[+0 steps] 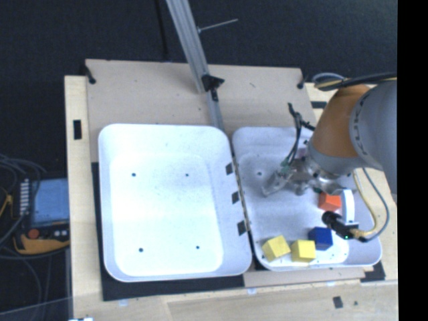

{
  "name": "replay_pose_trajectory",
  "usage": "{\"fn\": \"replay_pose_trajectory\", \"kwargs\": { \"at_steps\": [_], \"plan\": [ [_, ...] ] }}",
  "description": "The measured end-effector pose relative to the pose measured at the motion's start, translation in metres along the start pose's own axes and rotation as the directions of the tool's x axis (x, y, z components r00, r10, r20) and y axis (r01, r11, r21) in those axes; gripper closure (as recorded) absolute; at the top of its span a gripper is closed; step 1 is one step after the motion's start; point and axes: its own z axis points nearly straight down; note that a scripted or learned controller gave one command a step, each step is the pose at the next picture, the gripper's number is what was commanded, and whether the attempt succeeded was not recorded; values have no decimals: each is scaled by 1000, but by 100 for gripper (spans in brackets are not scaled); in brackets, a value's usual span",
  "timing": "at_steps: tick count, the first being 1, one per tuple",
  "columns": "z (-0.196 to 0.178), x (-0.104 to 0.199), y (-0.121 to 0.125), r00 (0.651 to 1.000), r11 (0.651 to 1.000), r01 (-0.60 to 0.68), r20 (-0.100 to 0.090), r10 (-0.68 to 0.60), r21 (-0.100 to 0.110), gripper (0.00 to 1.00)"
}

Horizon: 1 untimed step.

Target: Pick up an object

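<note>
Objects for picking lie in the right bin [267, 146]: two yellow blocks [276, 247] [304, 249], a blue block [322, 237] and an orange block [330, 200], bunched at its near-right corner. Risk: arm [348, 132] overhangs them; descent could strike the wall or nudge neighbours. Gripper [273, 184] hangs over bare floor, grasping nothing; jaw state undeterminable.

We lose the arm [364, 122] at the right edge. It hides part of the right bin [267, 146] and most of an orange block [330, 200].
</note>
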Motion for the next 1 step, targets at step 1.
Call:
{"fn": "replay_pose_trajectory", "kwargs": {
  "at_steps": [1],
  "plan": [
    [-14, -2, 1, 1000, 1000, -7, 1, 7, -7, 100]
  ]
}}
